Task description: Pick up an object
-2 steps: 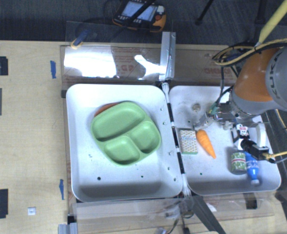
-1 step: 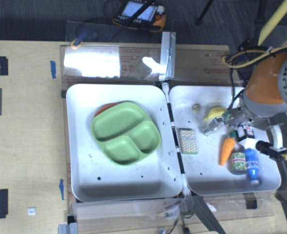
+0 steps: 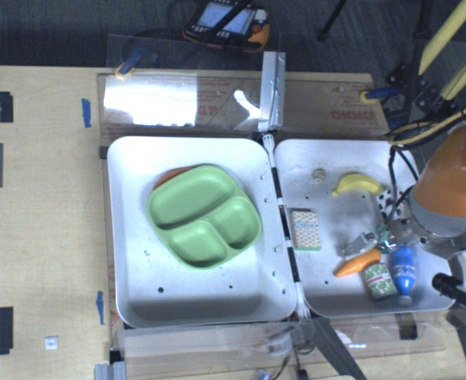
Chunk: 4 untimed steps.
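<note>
In the right bin (image 3: 327,161): gripper (image 3: 380,240), finger state I cannot tell, low beside carrot (image 3: 357,264), blue bottle (image 3: 404,269) and green can (image 3: 380,281); I'd centre on one item before closing.

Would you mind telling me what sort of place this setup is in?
Probably a robotics lab: two white bins on a taped bench, toy food such as a banana and carrot, and tripod legs behind.

A black handheld controller (image 3: 223,24) lies on the floor beyond the wooden bench (image 3: 35,212).
</note>
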Motion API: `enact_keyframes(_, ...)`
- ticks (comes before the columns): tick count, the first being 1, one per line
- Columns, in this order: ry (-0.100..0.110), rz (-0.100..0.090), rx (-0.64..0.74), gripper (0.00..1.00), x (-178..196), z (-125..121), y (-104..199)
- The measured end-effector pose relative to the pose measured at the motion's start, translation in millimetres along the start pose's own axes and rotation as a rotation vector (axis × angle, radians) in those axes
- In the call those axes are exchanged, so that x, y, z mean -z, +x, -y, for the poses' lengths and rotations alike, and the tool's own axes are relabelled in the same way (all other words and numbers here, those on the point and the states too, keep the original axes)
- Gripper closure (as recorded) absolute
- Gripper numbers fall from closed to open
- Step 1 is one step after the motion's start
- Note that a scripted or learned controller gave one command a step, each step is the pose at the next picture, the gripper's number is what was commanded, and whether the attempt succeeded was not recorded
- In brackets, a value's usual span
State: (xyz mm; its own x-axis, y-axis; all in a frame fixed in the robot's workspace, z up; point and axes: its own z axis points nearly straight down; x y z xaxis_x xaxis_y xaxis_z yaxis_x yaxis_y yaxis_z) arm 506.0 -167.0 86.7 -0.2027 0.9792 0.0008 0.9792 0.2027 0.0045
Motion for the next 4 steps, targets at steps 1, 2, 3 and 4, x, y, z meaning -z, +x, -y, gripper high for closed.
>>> enact_keyframes(1, -0.002, 0.002, -0.253, 0.00, 0, 23, 12)
enact_keyframes(2, -0.005, 0.003, -0.255, 1.00, 10, 22, 12)
enact_keyframes(3, 0.005, 0.001, -0.289, 1.00, 124, -37, 64)
enact_keyframes(4, 0.004, 0.003, -0.279, 1.00, 167, -63, 1)
